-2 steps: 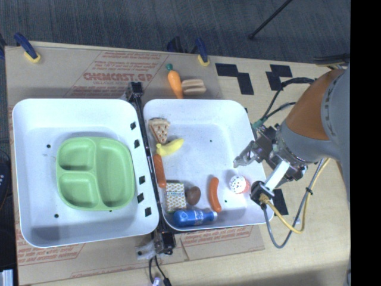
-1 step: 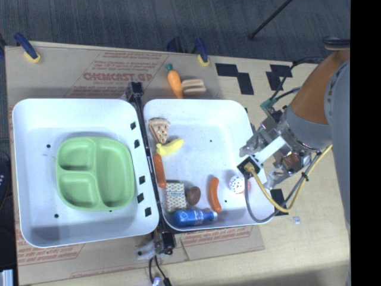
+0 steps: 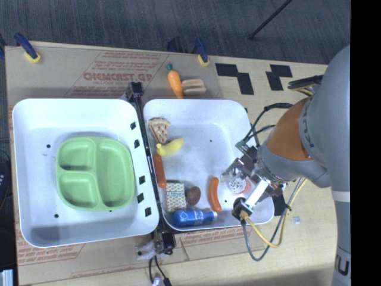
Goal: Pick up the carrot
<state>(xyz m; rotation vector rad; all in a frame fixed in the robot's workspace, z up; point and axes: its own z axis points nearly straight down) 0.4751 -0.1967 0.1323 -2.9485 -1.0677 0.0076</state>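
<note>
1. The carrot [image 3: 174, 82] is not in either bin. It lies on the bench just beyond the far rim of the right bin [image 3: 196, 103], with its green top pointing away and a bread roll [image 3: 193, 87] touching or nearly touching its side. My gripper [image 3: 239, 186] hangs over the near right corner of that bin, well apart from the carrot. I cannot tell from this view whether it is released or clenched, and I see nothing held in it.

2. The roll is the nearest hazard. If I come down slightly toward it, I judge I could pinch the bread along with the carrot, or knock the carrot so it rolls off.

3. The bin rim is next. The carrot sits close to it, so a low approach across the bin could clip the wall and shift the whole bin.

4. The wrong target worries me most. An orange sausage [image 3: 214, 193] lies right beside my gripper, and a second one [image 3: 159, 170] lies along the left wall of the bin. Both resemble the carrot in colour and shape, so a descent here would likely grab one of them.

5. My loose yellow cable [image 3: 262, 234] droops over the bench edge. A long reach toward the far side might drag it across the blue bottle [image 3: 191, 217].
</note>
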